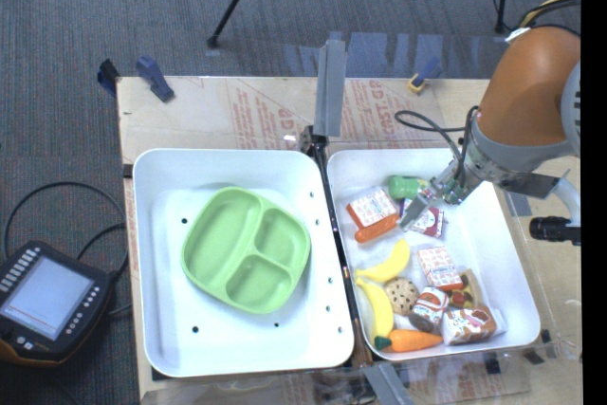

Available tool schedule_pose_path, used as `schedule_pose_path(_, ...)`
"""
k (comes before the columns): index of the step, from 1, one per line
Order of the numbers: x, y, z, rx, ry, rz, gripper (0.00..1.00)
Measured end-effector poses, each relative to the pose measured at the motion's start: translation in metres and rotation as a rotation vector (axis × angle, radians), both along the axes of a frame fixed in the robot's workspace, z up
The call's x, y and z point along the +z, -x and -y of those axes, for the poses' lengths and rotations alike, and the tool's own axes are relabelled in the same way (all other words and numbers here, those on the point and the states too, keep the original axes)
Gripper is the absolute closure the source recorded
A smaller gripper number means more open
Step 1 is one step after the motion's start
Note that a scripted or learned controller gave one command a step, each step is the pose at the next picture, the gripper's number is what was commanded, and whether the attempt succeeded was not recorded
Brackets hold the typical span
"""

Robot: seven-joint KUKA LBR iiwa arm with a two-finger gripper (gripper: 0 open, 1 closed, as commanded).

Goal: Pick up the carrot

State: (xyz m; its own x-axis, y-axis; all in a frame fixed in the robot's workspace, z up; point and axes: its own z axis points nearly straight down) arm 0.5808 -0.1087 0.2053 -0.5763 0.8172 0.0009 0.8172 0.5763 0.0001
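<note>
The carrot [413, 340] is orange with a green tip and lies along the front wall of the right bin [507, 247], just right of the bananas. My gripper [414, 212] hangs over the middle of that bin, well behind the carrot, above a red-and-white packet [430, 222] and near an orange sausage-like piece [377, 229]. Its fingers point down and to the left, with nothing visibly between them.
The right bin also holds two bananas [381, 285], a cookie [401, 295], a green item [403, 186] and several small snack packets [438, 266]. The left bin [156, 180] holds a green divided plate [248, 248]. A tablet controller [43, 297] lies at the far left.
</note>
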Motion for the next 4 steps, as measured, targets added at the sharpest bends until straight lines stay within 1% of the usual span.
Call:
schedule_pose_path(1,-0.074,0.0,0.033,0.126,-0.001,-0.002,0.0)
schedule_pose_path(2,-0.109,-0.026,-0.002,0.609,0.001,0.007,0.0)
schedule_pose_path(3,-0.097,-0.029,-0.001,0.603,0.002,0.015,1.0)
schedule_pose_path(4,0.009,-0.04,-0.028,0.5,0.0,0.003,1.0)
